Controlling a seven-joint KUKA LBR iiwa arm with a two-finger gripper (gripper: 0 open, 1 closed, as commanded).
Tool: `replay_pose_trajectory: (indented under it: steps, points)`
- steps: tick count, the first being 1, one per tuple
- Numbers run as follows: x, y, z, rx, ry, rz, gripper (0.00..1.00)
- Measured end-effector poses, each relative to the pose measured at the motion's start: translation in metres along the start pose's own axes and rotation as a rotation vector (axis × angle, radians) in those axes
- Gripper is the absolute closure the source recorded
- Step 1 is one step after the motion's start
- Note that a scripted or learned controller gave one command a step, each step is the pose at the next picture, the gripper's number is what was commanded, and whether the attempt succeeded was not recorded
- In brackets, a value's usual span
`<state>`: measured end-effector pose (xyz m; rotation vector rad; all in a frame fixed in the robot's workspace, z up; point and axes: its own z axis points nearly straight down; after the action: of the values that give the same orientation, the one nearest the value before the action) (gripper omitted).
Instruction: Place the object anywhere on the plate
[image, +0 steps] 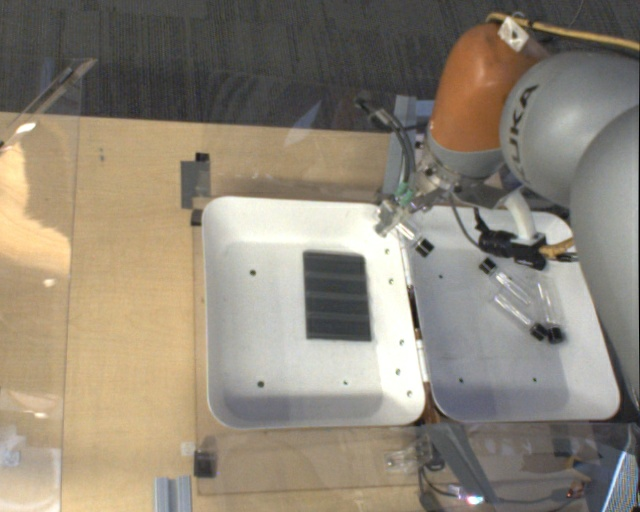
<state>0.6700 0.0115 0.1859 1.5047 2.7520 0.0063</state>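
A dark ribbed rectangular plate (337, 296) lies flat in the middle of the left white bin (240, 390). In the right bin (500, 390) lies a clear plastic object with black end caps (522, 303), tilted toward the lower right. My gripper (398, 218) hangs over the upper edge where the two bins meet, above and right of the plate and well left of the clear object. Nothing can be made out in it.
The grey arm with its orange band (478, 85) fills the upper right, over the back of the right bin. Black and yellow cables (515, 246) trail above the clear object. Small black bits (423, 245) lie near the bin divider. The wooden bench (100, 300) stretches left.
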Motion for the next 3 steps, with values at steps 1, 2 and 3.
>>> replay_pose_trajectory:
  steps: [1, 2, 3]
  points:
    - [0.054, 0.034, 0.0, 0.001, 0.0, 0.513, 1.0]
    - [0.103, 0.065, 0.004, 0.003, 0.0, 0.85, 1.0]
    - [0.159, 0.102, -0.116, -0.003, 0.0, 0.242, 1.0]
